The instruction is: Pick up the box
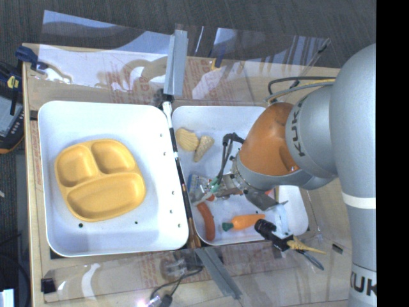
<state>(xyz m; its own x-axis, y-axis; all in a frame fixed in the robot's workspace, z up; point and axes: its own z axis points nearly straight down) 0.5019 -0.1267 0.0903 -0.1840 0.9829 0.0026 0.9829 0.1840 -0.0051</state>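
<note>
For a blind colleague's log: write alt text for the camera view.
A grey KUKA arm with an orange band reaches from the right over the right white bin, its gripper low among toy food: a sausage, a carrot and bread pieces. The left white bin holds a yellow divided tray.

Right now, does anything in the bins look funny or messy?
Nothing looks spilled or broken. The yellow tray sits slightly askew in the left bin. In the right bin, the toy carrot and sausage lie loose near the arm.
</note>
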